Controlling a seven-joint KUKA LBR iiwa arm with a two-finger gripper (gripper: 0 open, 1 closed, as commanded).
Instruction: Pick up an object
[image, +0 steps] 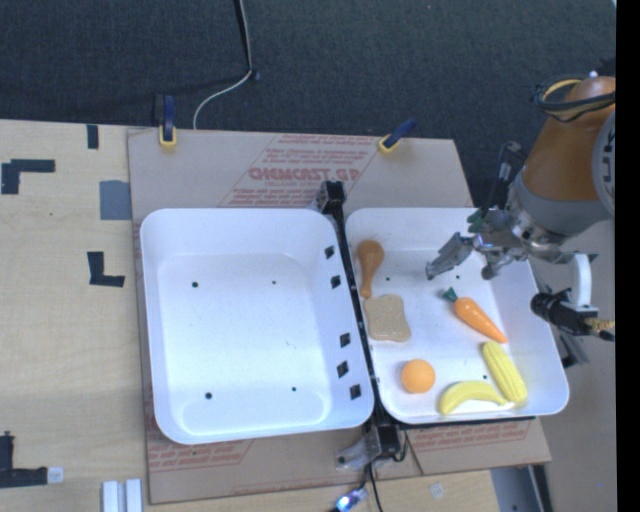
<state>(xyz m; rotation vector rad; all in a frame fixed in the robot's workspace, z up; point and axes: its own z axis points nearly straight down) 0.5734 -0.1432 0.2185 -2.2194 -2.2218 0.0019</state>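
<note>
Orange carrot (478, 318) lay unpicked in the right bin (545, 400); gripper (466, 258) hovered above, fingers apart, empty. Grasp remained undone.

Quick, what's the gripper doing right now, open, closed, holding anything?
Gripper: open, holding nothing, hovering over the right bin just above the carrot.

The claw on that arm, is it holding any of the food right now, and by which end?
Nothing is held. The gripper hangs open above the right bin, with no item between its fingers. The carrot lies just below it, untouched.
</note>
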